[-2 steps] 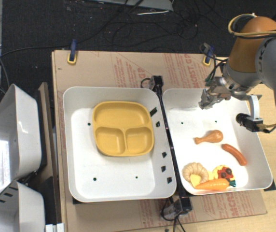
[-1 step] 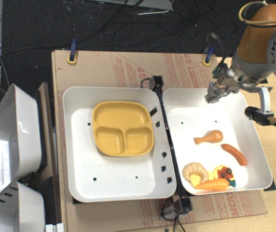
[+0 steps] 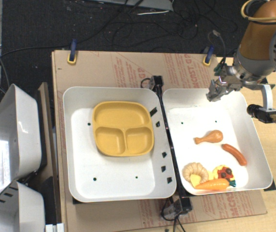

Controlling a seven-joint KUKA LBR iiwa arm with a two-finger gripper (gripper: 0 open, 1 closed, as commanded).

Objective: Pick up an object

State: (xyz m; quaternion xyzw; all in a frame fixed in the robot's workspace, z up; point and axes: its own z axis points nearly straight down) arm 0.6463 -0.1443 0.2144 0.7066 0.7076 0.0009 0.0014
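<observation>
Starting at the near edge: right bin [image 3: 256,138] holds the candidates. Carrot [image 3: 213,184], a shrimp-like piece [image 3: 195,170] and a small multicoloured item [image 3: 224,172] are bunched at the front, touching or overlapping. Sausage [image 3: 234,154] sits further in, chicken drumstick [image 3: 209,137] beyond it, both lying apart from the rest. Left bin [image 3: 80,144] carries a yellow divided tray [image 3: 123,128]. Claw [image 3: 216,92] hangs over the far-left corner of the right bin, well apart from every item, nothing between its tips. Can't tell if it's spread or pressed together; too small and dark at this angle. Looks like the approach step, no grasp yet. Next move needs travel toward the near side, then descent; drumstick or sausage look easier than the cluster. Multicoloured item is hard to identify. Arm cut off at the right edge.
</observation>
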